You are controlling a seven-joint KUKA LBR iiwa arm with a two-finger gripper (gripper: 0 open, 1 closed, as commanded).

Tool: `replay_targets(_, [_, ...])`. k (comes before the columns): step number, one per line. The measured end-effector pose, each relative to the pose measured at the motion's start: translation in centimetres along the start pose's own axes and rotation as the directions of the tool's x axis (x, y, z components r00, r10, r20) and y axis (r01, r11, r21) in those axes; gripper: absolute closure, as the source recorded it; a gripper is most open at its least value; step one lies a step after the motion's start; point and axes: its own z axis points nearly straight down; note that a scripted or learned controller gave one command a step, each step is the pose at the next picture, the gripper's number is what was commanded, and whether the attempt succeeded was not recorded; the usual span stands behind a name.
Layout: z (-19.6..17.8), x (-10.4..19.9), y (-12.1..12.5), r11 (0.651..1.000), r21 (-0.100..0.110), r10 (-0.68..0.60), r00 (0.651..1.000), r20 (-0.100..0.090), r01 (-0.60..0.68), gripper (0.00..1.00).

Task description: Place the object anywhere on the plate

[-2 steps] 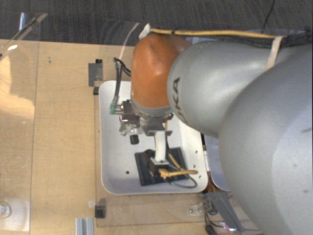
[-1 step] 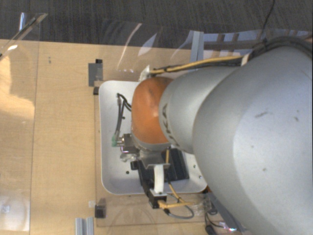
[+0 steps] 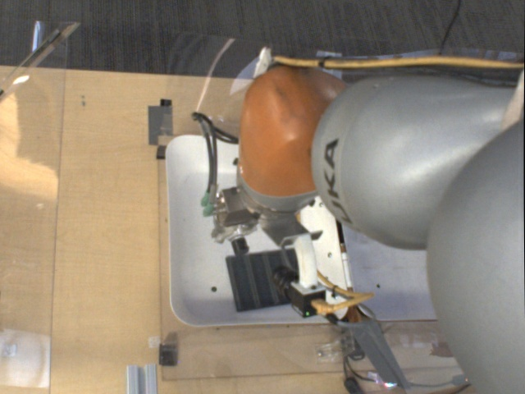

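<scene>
My gripper (image 3: 256, 281) hangs low over the left white bin (image 3: 187, 245), near the bin's front edge. From above it reads as a black ribbed block under a metal wrist, with a white bracket and small cables beside it. The grey arm and its orange band (image 3: 277, 138) cover the middle and back of the bin. Whatever lies beneath them is hidden. The bin floor to the left of the gripper is bare white.
Wooden bench (image 3: 90, 220) spreads to the left of the bin. Black clamps (image 3: 162, 121) (image 3: 167, 352) sit at the bin's back-left and front-left corners. A strip of the right bin (image 3: 394, 269) shows under the arm. Loose cables (image 3: 361, 359) lie at the front.
</scene>
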Motion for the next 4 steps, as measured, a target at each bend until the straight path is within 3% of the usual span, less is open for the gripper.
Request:
replay_targets(1, [-10.1,-10.3,-0.7,0.836,-0.004,-0.549,0.836,0.005,0.549,1.0])
replay_targets(2, [8.1,-4.2,1.0,0.78,0.002,-0.626,0.78,-0.002,0.626,1.0])
replay_targets(3, [2.8,-1.4,8.3,0.876,-0.002,-0.482,0.876,0.001,0.482,1.0])
replay_targets(4, [7.9,-4.0,2.1,0.992,0.004,-0.125,0.992,0.0,0.125,1.0])
